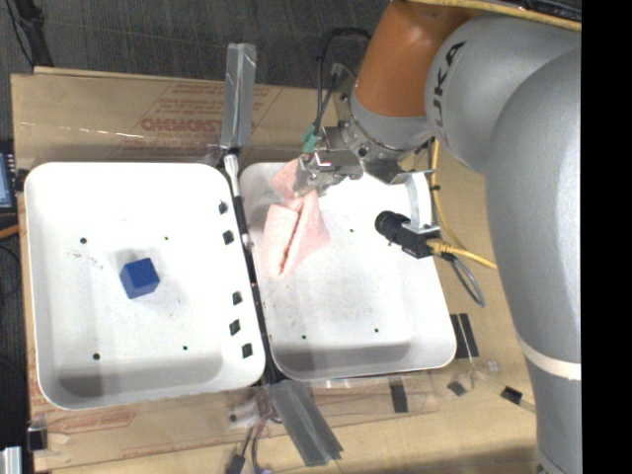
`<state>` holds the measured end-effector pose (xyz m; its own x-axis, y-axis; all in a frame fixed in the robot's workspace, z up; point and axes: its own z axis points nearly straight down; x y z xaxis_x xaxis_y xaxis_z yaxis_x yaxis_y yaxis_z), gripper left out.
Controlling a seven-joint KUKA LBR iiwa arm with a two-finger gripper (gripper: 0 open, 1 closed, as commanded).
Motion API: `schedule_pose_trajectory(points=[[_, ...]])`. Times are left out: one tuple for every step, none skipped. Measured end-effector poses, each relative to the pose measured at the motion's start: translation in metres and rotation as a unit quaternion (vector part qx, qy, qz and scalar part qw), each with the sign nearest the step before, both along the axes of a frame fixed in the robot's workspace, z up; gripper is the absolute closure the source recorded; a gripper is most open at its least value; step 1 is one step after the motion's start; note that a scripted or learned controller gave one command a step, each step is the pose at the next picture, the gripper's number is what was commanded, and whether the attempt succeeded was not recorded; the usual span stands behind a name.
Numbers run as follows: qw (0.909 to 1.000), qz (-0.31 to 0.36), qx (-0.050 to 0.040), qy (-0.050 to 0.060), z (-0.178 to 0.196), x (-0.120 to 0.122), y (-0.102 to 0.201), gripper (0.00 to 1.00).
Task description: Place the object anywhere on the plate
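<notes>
Pincer (318, 171): hanging over the far left part of the right bin (415, 339), its fingers closing on the top edge of one pink cloth (294, 227). The cloth is draping down from it toward the bin floor. Left bin (59, 373): one blue cube (139, 276) lying apart. Two white bins sitting on the table (118, 107).
</notes>
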<state>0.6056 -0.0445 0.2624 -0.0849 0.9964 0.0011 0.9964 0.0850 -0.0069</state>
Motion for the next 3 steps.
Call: schedule_pose_trajectory(points=[[1.0000,0.004,-0.0004,0.000,-0.033,0.000,0.003,1.00],[0.9785,0.206,0.0007,0.000,-0.030,-0.001,0.062,1.00],[0.9174,0.398,0.0011,-0.001,-0.023,-0.005,0.109,1.00]])
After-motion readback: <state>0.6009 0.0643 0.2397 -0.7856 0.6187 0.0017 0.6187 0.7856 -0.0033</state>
